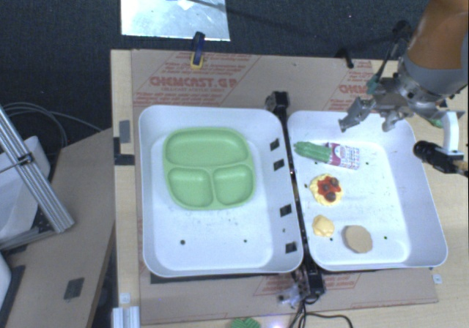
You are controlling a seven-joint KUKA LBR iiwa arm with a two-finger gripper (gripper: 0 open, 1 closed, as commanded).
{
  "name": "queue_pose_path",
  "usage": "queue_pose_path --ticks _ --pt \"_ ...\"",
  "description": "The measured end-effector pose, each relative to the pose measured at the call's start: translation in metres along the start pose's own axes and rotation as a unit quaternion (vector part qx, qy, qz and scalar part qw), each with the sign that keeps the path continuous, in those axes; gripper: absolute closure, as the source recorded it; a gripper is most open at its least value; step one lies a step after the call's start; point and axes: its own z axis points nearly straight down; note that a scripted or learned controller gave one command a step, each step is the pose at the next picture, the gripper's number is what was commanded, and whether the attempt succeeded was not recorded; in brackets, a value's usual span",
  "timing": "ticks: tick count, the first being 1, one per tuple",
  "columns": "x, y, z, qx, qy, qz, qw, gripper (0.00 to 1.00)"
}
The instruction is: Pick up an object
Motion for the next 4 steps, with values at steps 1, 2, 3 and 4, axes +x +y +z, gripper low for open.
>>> queue_pose_path --ticks 1,2,3,4 --pt "-0.006 -0.074 -0.008 0.002 0.001 0.002 1.0000 0.00" --pt "0.012 -0.058 0.036 0.002 0.001 -0.001 1.0000 0.00" --pt "0.010 -0.045 0.181 0.001 0.000 0.001 1.0000 0.00" --pt "0.009 -0.042 0.162 -0.003 0.000 0.001 1.0000 1.00"
